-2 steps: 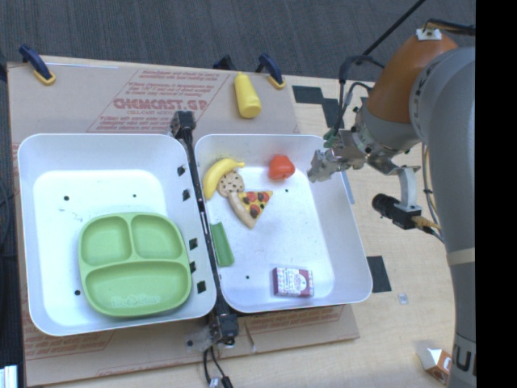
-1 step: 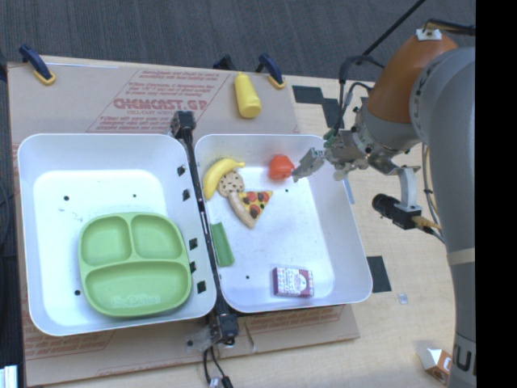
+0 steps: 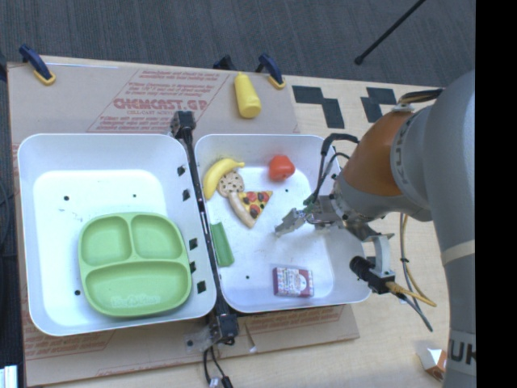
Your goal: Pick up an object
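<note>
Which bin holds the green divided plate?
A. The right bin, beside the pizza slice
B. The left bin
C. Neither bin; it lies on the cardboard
B: the green divided plate lies in the left bin, while the pizza slice sits in the right bin.

We see smooth white plastic bins (image 3: 266, 297), a matt green plastic plate (image 3: 133, 263), glossy plastic toy food like the banana (image 3: 216, 173), printed brown cardboard (image 3: 153, 103), and dark, rough carpet (image 3: 242, 14).
</note>
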Available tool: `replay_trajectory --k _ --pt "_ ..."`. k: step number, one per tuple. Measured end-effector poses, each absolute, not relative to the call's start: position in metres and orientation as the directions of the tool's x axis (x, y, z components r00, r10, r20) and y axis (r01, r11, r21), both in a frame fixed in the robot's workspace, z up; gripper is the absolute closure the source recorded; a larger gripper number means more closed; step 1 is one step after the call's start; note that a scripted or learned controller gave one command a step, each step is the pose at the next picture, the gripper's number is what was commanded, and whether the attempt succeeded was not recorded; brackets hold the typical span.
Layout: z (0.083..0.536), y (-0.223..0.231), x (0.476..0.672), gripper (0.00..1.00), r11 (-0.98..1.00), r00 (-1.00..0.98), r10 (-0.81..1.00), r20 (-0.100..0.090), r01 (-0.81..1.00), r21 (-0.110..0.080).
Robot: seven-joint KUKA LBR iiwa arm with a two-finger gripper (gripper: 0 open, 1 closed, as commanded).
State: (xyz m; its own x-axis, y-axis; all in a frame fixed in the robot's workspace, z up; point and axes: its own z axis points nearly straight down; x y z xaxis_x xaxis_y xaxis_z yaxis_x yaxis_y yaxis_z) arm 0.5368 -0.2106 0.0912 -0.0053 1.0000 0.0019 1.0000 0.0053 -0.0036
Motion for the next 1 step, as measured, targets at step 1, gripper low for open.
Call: replay_trajectory --k 1 --pt "0.1018 -0.2104 0.5376 1.0 0.008 -0.008 1.0 0.002 1.0 -0.003"
